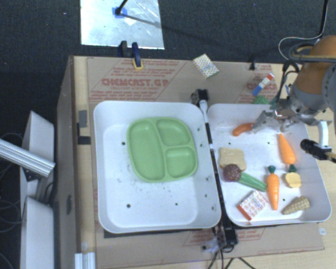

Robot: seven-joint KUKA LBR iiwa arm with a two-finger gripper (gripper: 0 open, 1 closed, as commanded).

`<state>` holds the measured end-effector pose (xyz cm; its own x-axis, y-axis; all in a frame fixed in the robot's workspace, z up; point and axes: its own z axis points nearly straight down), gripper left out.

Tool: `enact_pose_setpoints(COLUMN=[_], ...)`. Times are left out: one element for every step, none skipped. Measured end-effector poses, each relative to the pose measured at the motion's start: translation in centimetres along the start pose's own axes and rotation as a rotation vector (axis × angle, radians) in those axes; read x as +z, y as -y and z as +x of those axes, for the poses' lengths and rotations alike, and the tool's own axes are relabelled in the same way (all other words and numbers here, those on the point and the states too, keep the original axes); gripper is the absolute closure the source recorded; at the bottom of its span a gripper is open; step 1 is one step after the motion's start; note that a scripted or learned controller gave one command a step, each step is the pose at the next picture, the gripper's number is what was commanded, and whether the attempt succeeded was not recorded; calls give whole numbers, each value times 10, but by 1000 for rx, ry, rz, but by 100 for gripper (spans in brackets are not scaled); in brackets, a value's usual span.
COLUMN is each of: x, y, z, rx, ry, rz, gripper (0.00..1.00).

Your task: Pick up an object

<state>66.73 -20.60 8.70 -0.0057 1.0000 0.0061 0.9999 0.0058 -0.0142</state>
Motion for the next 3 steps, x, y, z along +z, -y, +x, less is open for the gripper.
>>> enact_pose_setpoints(x=[0, 0, 0], y=[1, 0, 0], z=[9, 8, 9], rx=[2, 2, 2], ry=[9, 6, 7], rz=[-2, -1, -2], gripper=[0, 0, 0])
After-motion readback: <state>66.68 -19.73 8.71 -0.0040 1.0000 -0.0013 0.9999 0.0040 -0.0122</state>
